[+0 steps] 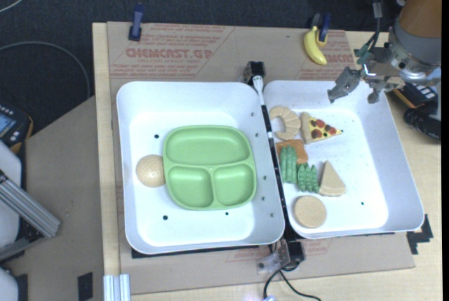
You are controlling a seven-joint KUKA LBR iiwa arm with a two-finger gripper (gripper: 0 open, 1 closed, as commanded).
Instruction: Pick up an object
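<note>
My gripper [358, 87] hangs open over the far part of the right bin [382, 152], with nothing between its fingers. Its left fingertip [339, 91] points toward the food below. Beneath and to the left lie a pizza slice [320, 129] and a pretzel-shaped piece [284, 122]. Closer to the front are an orange piece [292, 149], green beans [288, 164], a green broccoli-like piece [307, 177], a tan wedge [332, 179] and a round cookie [309, 211].
The left bin [137, 124] holds a green divided plate [209, 166] and a tan ball [150, 170] at its left. A yellow banana [315, 47] lies on the cardboard behind the right bin. A black clip [255, 72] sits between the bins.
</note>
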